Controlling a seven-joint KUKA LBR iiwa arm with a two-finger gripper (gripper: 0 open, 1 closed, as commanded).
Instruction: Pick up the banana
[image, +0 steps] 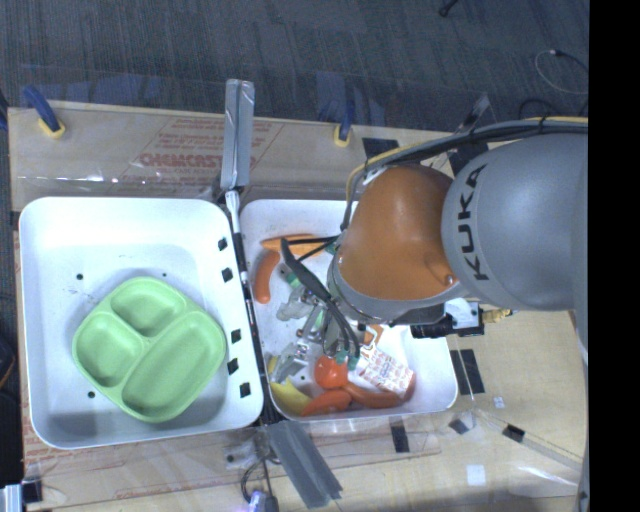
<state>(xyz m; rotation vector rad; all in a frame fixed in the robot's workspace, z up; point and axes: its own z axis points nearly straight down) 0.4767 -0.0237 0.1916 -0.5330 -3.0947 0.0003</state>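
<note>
Over the right bin (262, 215), the arm's gripper (312, 335) hangs low among crowded items.
Whether it is open or closed cannot be told. Banana (285, 398) lies at the near wall, touching carrots (335, 402) beside a tomato (331, 373) and packet (384, 372); a green plate (150, 345) occupies the left bin (60, 225).

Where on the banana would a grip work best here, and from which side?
Only the banana's yellow end shows, at the right bin's near-left corner, tucked under a carrot and tomato. Probably best gripped across that exposed end, from straight above; the bin walls block the left and near sides.
</note>
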